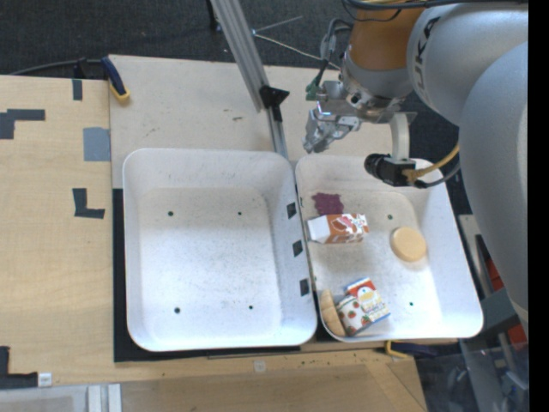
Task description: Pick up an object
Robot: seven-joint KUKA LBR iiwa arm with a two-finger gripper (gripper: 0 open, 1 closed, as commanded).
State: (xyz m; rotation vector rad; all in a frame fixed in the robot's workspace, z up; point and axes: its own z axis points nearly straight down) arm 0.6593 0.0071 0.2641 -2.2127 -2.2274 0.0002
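Candidate objects all lie in the right white bin (446,230): small red-and-white carton (339,227), dark purple flat piece (327,202), round tan disc (409,245), second red-white carton (364,304) at the front. Hand (319,136) hangs above the bin's back-left corner, carrying nothing; finger spread can't be told. Pick not started: descent, grasp, lift remain. Left white bin (206,247) alongside on the counter (51,187).

The grey arm (463,50) reaches in from the right, orange-banded wrist bent downward, gripper (319,137) hanging low.
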